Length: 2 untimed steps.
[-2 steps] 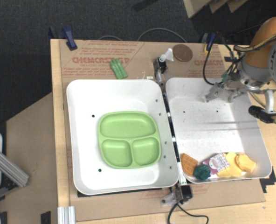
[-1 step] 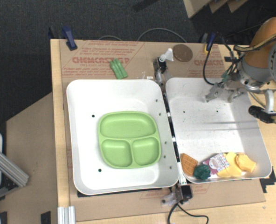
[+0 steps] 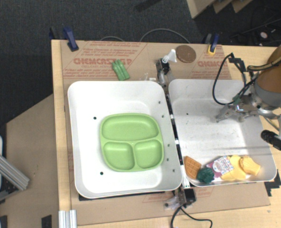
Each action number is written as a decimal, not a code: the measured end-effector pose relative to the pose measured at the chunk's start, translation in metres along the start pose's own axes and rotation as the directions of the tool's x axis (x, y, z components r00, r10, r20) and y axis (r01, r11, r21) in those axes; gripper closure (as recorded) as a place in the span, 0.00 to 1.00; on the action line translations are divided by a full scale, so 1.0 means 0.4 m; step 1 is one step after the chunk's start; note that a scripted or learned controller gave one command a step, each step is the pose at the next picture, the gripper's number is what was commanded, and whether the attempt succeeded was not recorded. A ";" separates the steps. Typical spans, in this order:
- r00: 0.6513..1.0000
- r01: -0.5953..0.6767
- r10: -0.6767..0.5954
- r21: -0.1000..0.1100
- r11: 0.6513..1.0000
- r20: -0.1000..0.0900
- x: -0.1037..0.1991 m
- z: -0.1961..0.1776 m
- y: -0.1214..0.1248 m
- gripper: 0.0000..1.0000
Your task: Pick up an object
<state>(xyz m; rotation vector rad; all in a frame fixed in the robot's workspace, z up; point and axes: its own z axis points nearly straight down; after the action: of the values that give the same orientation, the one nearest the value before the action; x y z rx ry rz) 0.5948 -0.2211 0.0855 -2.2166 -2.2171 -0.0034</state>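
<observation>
Over the right-hand bin (image 3: pixel 216 91), near its far right side, the arm's gripper (image 3: pixel 231 113) hangs above bare white floor, with a black cable looping up from the wrist and the orange band of the arm just behind it at the frame's right edge. From this slanted overhead look, the grey metal parts at the tip are too small and jumbled to read, so whether the gripper is apart or together cannot be told; nothing is seen caught in it. The things that could be picked lie well apart from it, gathered along the near wall of the same bin: a tan waffle-patterned piece (image 3: pixel 192 166) at the left, a dark green knobbly object (image 3: pixel 206 175) touching it, a small pink and white packet (image 3: pixel 222 165) beside that, and a cluster of yellow toys (image 3: pixel 241 168) at the right end. The left bin (image 3: pixel 79 127) holds a green divided tray (image 3: pixel 131 141), lying flat at its middle. On the cardboard behind the bins rest a small green object (image 3: pixel 121 71) and a brown disc (image 3: pixel 185 54). By my reading the pick has not begun; this is the approach stage. The next move calls for carrying the gripper toward the near wall, settling over one piece at the cluster's edge, and descending squarely, since the items touch each other and crowd the bin wall, which could spoil a grasp.
</observation>
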 end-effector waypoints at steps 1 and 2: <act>1.000 0.002 -0.002 -0.009 1.000 0.008 -0.005 -0.034 0.096 0.00; 1.000 0.001 -0.001 0.017 1.000 -0.009 0.004 0.000 0.178 0.00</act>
<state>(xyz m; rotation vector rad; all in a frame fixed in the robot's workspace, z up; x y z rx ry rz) 0.6659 -0.2194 0.0851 -2.2030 -2.2050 0.0056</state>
